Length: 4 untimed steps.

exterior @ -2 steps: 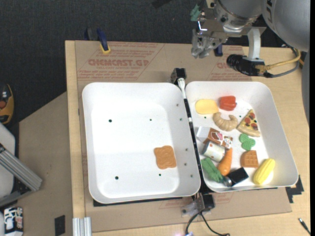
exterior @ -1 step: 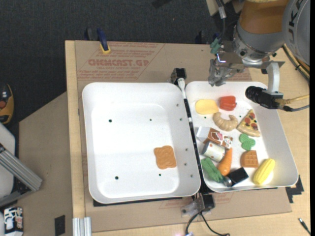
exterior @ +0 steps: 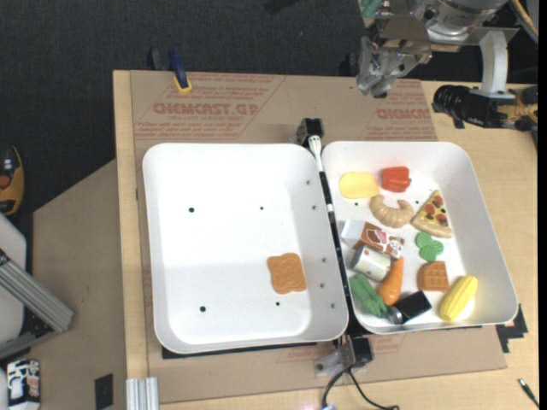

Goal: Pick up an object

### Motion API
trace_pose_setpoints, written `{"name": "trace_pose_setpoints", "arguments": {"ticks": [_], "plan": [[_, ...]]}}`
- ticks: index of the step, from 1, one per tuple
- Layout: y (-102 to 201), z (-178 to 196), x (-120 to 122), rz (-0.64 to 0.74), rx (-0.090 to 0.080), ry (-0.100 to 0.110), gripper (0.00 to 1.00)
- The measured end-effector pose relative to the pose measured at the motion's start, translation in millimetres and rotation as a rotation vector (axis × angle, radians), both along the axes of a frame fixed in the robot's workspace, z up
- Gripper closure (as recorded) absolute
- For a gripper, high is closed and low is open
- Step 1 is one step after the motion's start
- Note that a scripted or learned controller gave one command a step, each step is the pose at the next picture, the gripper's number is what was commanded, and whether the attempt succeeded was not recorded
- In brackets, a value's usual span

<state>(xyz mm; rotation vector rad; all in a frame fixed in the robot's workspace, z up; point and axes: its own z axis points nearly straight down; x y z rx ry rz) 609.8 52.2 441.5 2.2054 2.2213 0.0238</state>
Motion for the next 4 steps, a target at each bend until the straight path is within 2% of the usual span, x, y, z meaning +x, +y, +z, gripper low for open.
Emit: {"name": "trace_pose_setpoints", "arguments": {"ticks": [1, 2, 3, 4], "plan": [[-54, -91, -70, -0.014, -0.004, 0.030, 1.00], [-13, 104, -55, -0.003, 0.000, -0.004, 1.00], [56, 2, -101, 0.000, -0.003, 0.031, 1.00], [180, -114, -135, 0.007, -0.004, 0.031, 1.00]]}}
